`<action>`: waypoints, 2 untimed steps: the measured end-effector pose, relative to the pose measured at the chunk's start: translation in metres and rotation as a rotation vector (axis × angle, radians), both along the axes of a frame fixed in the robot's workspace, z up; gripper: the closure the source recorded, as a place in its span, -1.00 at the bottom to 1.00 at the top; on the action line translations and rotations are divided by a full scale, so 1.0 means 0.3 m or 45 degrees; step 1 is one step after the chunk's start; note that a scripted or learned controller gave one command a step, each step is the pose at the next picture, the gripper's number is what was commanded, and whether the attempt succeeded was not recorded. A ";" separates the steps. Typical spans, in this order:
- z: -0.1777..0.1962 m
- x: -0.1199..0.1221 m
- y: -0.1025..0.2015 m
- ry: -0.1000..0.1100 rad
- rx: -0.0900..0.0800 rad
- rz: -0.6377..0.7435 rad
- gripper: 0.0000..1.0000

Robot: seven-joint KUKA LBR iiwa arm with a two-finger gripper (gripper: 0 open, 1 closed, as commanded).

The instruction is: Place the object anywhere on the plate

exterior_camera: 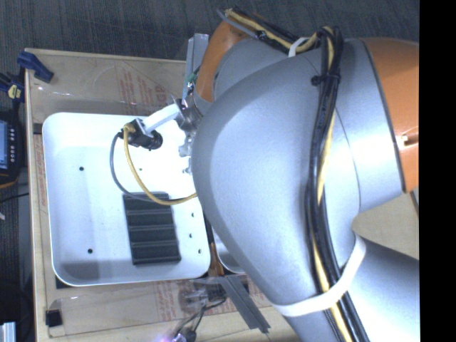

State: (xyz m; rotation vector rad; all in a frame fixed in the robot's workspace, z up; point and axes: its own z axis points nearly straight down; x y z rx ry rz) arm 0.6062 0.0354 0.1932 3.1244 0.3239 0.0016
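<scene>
— Where is the gripper?

— At the tip of the grey arm, over the far right side of the left bin. The arm's bulk covers most of it, so I cannot tell whether it is open or closed.

— And the object?

— A dark ribbed block lies flat on the bin floor, below and slightly left of the gripper, well apart from it. A yellow-and-black cable loops from beside the gripper down to the block's top edge.
</scene>
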 end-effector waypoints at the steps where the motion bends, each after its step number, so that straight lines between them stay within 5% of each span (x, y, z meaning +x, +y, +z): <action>1: -0.007 -0.194 0.211 0.005 0.000 0.005 1.00; 2: 0.215 -0.200 0.520 -0.002 0.000 0.123 1.00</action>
